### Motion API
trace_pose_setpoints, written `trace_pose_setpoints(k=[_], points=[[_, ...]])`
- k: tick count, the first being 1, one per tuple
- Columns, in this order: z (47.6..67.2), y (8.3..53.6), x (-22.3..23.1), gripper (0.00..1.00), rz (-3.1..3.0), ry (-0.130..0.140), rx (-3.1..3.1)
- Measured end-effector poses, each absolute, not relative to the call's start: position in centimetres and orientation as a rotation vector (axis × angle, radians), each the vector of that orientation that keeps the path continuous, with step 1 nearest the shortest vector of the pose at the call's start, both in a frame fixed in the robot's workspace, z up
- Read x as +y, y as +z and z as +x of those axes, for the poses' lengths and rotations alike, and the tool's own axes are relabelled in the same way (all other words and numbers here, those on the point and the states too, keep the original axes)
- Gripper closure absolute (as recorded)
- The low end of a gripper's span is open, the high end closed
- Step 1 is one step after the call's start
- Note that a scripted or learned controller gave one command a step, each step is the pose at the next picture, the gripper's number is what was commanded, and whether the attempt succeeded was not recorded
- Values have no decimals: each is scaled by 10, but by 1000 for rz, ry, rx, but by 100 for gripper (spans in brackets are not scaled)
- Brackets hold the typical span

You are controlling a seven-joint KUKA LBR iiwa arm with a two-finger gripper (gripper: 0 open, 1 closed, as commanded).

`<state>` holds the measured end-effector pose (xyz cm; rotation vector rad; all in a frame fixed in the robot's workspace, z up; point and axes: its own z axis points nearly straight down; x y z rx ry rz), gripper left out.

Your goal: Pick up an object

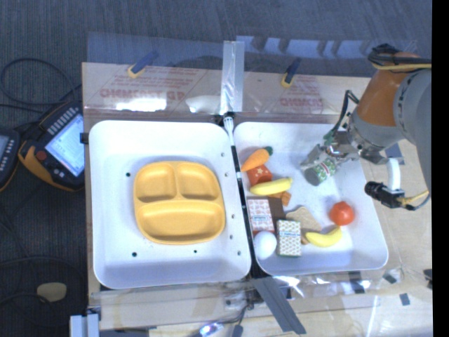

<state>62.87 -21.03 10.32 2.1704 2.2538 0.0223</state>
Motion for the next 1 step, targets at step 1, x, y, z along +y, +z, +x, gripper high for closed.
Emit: trace_pose_setpoints(k=[1], points=[[626,200,-138,100,2269,-1,2171]])
